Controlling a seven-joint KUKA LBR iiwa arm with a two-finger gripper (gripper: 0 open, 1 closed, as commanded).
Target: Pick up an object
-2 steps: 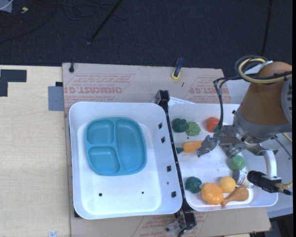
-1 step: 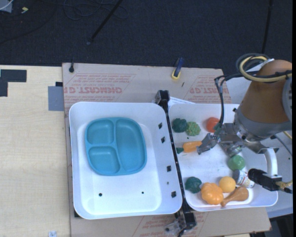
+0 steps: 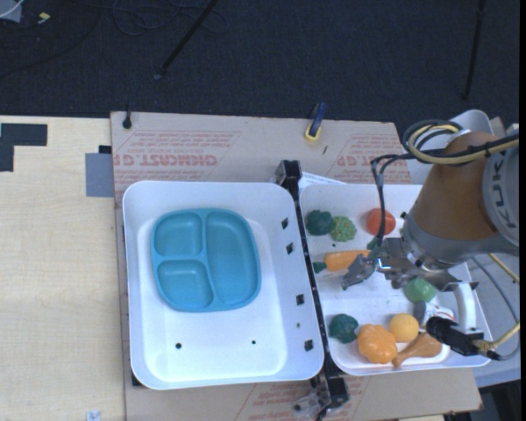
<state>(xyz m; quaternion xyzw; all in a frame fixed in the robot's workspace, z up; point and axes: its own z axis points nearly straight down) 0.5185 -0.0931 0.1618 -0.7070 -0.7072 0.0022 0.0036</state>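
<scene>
The right bin holds several toy foods. Along its far side lie a dark green broccoli, a pale green piece and a red tomato. An orange carrot lies in the middle. My gripper hangs low over the bin just right of the carrot, open, with nothing between its fingers. A light green ball sits partly under the wrist. At the near side rest a dark green piece, an orange fruit, a yellow ball and a tan drumstick.
The left bin carries a blue divided plate. A black divider separates the two bins. The arm's orange band and cables cover the right bin's far right corner. A yellow-and-blue clamp sits on the cardboard behind.
</scene>
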